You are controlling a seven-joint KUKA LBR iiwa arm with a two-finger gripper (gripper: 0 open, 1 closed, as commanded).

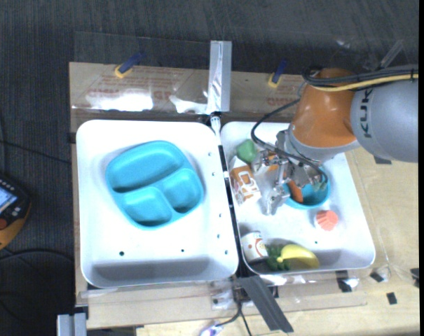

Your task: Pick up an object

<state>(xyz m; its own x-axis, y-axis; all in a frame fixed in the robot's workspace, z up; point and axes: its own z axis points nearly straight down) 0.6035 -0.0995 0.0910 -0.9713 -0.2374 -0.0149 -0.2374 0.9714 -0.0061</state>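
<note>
Hand (pixel 276 200) hung low in right bin (pixel 359 247), grip state impossible to tell; orange-white box (pixel 244 185) lay just left, blue bowl (pixel 311 194) just right.

My arm (pixel 387 121) comes in from the right side of the camera view, a thick grey link with dark lettering on its flank. At its end sits my orange band (pixel 325 116), rounded and broad, with a yellow-and-black cable looping over the top of it. Below the band my wrist turns downward and narrows into a cluster of grey metal and dark wiring. My fingers (pixel 275 200) hang at the bottom of that cluster, pale metal, pointing down and a little to the left, lower-left of the orange band.
</note>
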